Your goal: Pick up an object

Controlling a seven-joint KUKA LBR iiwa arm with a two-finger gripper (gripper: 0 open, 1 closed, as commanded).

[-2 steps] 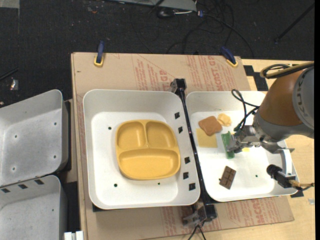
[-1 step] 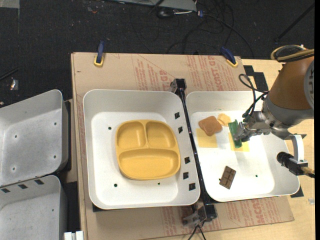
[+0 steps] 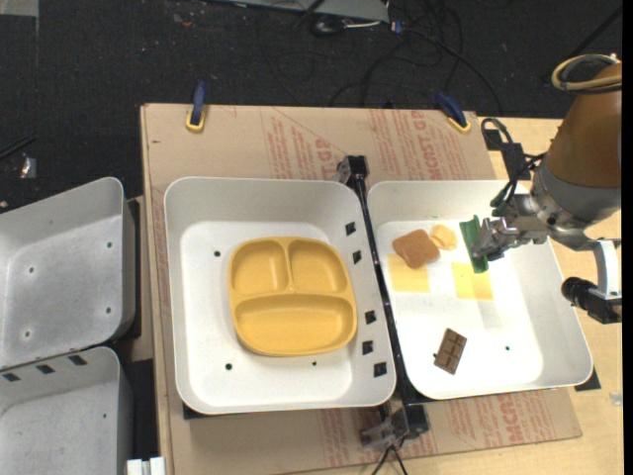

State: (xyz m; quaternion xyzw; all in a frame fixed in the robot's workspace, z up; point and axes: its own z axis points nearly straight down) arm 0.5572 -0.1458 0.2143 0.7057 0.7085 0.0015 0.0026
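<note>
From the camera view we see the gripper [image 3: 482, 242] low over the right bin [image 3: 564, 359], at its upper part. A green piece [image 3: 476, 241] sits right at its tip, yet we cannot tell whether the jaws are apart or together, nor whether the green piece lies between them.

The likeliest trouble, as we judge it: the green piece is thin and stands edge-on beside a yellow slice [image 3: 472, 281], so the tip may slide off it or nudge both. The brown lump [image 3: 416, 248] and orange bit [image 3: 444, 237] lie near and could be knocked.

We count two bins, left bin [image 3: 188, 364] and right. The left one holds one yellow plate [image 3: 293, 296]. The right one holds two yellow slices, the second [image 3: 409, 275] under the lump, one brown lump, one orange bit, one green piece and one chocolate bar [image 3: 450, 350].
</note>
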